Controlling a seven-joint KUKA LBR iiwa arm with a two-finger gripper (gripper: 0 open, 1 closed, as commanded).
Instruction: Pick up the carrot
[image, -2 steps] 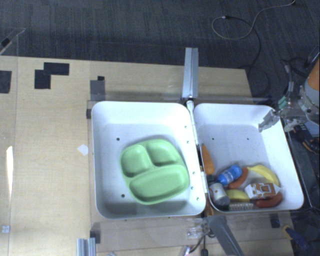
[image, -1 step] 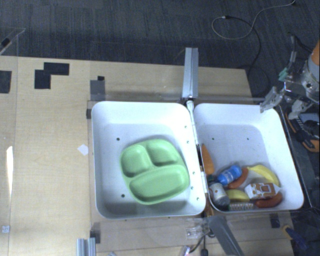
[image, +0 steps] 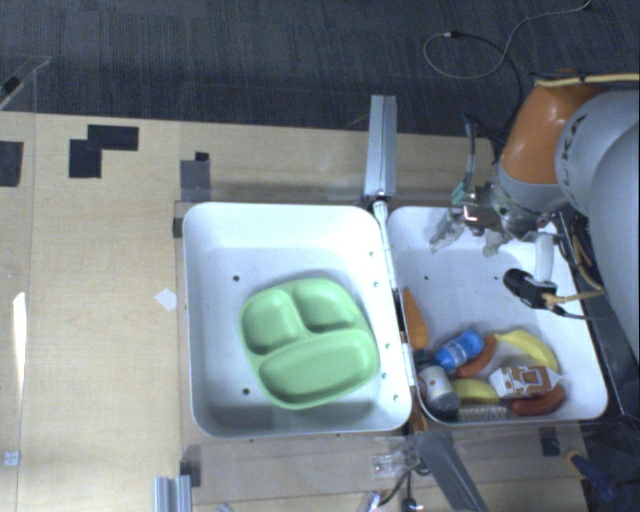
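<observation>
Left bin (image: 200, 300) on the counter (image: 90, 300): just a green plate (image: 308, 340) with three dips, flat in the middle, nothing in any dip. Probably a spot for food later.

Right bin (image: 470, 290): all the small stuff bunched along the near edge. Carrot (image: 413, 318) tight against the left wall, beside the rail (image: 392, 300) between the two bins, long and orange, pointing away from the near edge. Hard spot, likely, with the wall so close on one side. Just past the tip of it, a blue bottle (image: 457, 351) and a small can (image: 437, 388). Then a red sausage thing (image: 478, 355), a yellow banana (image: 530, 348), a little box (image: 522, 379) and another red sausage (image: 535, 402), all touching or nearly so.

Gripper (image: 466, 232) up over the far edge of the right bin, well apart from the carrot, fingers spread wide, nothing between them. Carrot not yet picked up. Next: probably down and over to the left wall.
</observation>
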